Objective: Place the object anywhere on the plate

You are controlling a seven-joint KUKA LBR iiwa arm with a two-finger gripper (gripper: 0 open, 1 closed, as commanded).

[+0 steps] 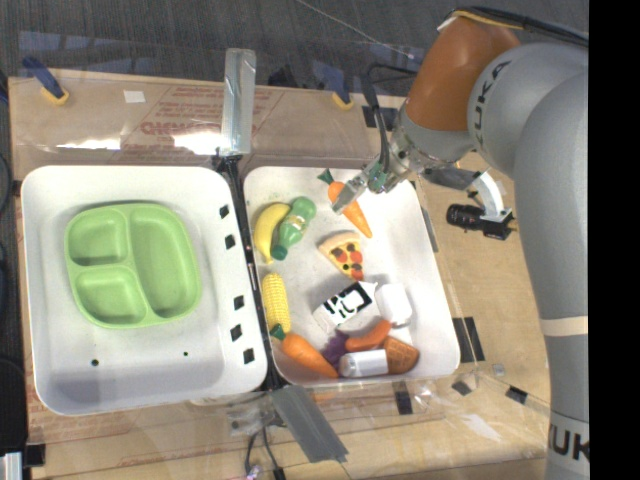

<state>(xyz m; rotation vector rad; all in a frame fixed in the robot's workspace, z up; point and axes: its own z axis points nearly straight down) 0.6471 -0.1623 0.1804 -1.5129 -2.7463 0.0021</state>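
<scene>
The pincer (352, 196) is closed on a toy carrot (352, 208) at the right bin's (428, 268) far edge. The green divided plate (132, 264), well to its left, awaits it; carrying and release remain.

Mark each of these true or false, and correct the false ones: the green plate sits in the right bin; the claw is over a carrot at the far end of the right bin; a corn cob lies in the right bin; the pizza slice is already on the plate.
1. The green plate sits in the right bin. False: it lies in the left bin.
2. The claw is over a carrot at the far end of the right bin. True.
3. A corn cob lies in the right bin. True.
4. The pizza slice is already on the plate. False: it lies in the right bin.
</scene>
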